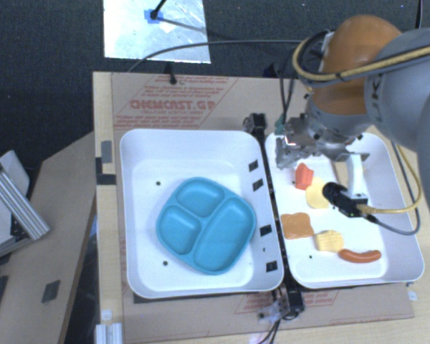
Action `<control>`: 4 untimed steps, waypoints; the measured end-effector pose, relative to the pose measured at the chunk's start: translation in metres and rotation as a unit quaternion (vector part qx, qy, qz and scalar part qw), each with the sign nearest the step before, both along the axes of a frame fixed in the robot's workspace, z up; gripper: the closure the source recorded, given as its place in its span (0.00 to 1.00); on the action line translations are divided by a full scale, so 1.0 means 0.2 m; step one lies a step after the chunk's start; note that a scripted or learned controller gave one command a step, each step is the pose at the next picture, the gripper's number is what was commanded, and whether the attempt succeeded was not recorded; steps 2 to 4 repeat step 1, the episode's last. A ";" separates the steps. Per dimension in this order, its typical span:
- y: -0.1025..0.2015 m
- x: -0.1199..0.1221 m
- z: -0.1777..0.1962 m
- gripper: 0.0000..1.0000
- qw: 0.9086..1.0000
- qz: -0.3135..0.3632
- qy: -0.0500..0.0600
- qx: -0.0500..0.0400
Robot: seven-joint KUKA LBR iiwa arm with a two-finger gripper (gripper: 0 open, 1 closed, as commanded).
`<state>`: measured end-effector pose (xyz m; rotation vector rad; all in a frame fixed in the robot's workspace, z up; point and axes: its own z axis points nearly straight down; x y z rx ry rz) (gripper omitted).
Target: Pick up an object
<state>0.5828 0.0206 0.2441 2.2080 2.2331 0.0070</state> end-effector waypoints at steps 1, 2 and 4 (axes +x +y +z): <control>0.26 0.01 -0.07 1.00 1.000 -0.001 0.002 0.000; 0.26 0.01 -0.07 1.00 1.000 -0.001 0.002 0.000; 0.26 0.01 -0.07 1.00 1.000 -0.001 0.002 0.000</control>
